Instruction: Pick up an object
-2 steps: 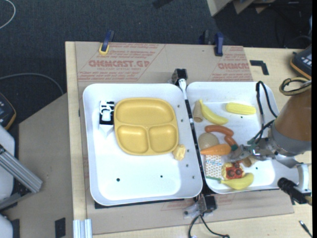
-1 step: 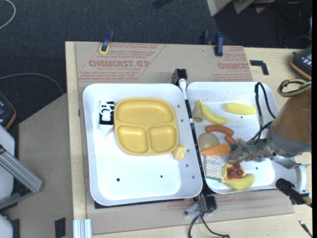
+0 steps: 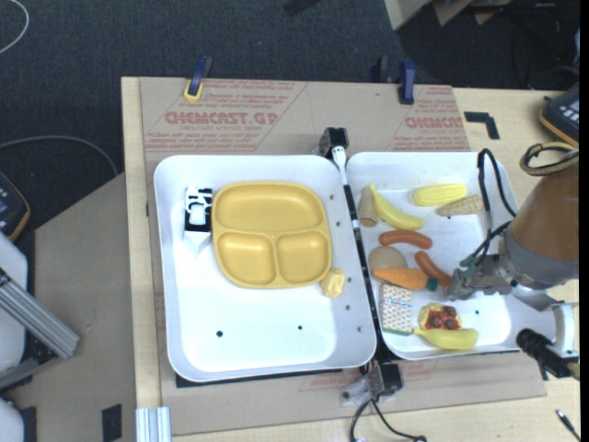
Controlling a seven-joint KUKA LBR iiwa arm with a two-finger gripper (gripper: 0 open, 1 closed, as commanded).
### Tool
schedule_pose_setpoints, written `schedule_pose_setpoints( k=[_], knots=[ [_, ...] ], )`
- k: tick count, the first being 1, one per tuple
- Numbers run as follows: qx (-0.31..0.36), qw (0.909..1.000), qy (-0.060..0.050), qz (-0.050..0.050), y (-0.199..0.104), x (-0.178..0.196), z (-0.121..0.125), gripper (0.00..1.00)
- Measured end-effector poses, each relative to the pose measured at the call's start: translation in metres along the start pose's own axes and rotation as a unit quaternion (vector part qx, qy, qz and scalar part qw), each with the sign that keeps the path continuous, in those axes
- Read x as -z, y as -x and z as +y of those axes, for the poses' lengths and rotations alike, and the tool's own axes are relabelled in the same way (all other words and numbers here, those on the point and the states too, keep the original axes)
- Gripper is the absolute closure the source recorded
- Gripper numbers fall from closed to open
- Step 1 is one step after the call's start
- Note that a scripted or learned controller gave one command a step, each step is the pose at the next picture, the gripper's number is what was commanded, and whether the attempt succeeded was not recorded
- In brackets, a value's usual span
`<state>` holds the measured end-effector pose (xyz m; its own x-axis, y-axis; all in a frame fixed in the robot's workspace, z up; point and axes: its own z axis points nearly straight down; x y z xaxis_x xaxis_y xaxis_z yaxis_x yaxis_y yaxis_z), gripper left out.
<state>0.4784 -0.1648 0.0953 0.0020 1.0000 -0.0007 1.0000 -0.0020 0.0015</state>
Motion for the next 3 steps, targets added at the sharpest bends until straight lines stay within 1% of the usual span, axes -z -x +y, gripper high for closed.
schedule_pose_setpoints(
  k=[1, 2, 3],
  knots=[
    [0.001, 1.0000, 0.003, -0.001, 0.002, 0.063, -0.001, 1.00],
    [0.002, 1.0000, 0.003, -0.001, -0.005, 0.123, 0.006, 1.00],
    [0.001, 1.0000, 0.001, -0.001, -0.005, 0.130, 0.007, 1.00]
  ],
)
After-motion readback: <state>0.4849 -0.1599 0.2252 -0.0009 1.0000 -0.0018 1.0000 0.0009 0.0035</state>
